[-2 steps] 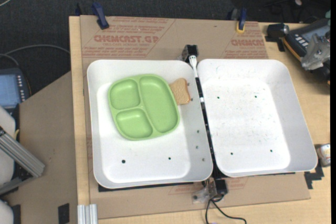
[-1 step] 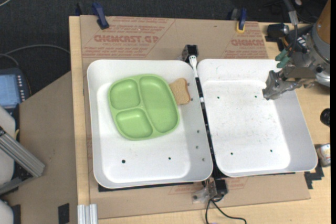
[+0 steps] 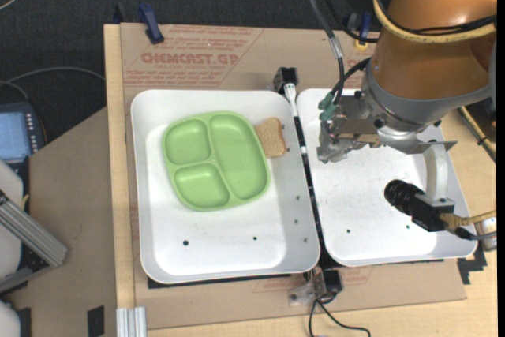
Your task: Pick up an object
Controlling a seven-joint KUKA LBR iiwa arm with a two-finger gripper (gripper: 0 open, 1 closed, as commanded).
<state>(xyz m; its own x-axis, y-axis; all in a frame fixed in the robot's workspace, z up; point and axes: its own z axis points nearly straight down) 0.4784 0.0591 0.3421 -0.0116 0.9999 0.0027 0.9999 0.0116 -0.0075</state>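
Note:
A light green divided plate (image 3: 215,160) lies in the left white bin (image 3: 213,252). A small tan block like a slice of toast (image 3: 272,137) rests against the plate's upper right rim. My gripper (image 3: 331,147) hangs over the upper left corner of the right white bin (image 3: 371,237), close to the wall between the two bins. The large orange and grey wrist above hides much of that bin's back part. Nothing is visibly held under the gripper.
Both bins sit on a brown cardboard sheet (image 3: 189,55) with red print. A blue clamp (image 3: 150,24) holds its back left edge, and a black clip (image 3: 285,80) sits at the back where the bins meet. Cables run along the dividing wall.

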